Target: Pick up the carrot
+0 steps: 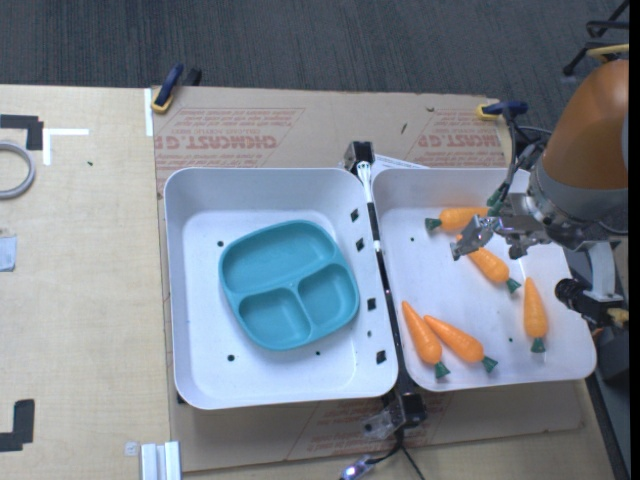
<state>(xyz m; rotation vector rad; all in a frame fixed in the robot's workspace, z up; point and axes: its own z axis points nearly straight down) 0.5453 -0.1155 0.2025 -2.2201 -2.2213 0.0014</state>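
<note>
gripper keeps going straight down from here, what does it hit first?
Most likely the orange carrot lying just under the two-finger gripper in the right white bin. Depth is unclear from this slanted view, so it may land on the bin floor beside it.

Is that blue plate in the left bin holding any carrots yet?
No, empty. The blue plate shows three bare sections; the carrots lie in the right bin.

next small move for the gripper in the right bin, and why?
Probably lower straight down and close. The two-finger gripper hovers beside the orange carrot lying mid-bin in the right white bin, with nothing between its fingers yet. Another orange carrot lies just behind.
</note>
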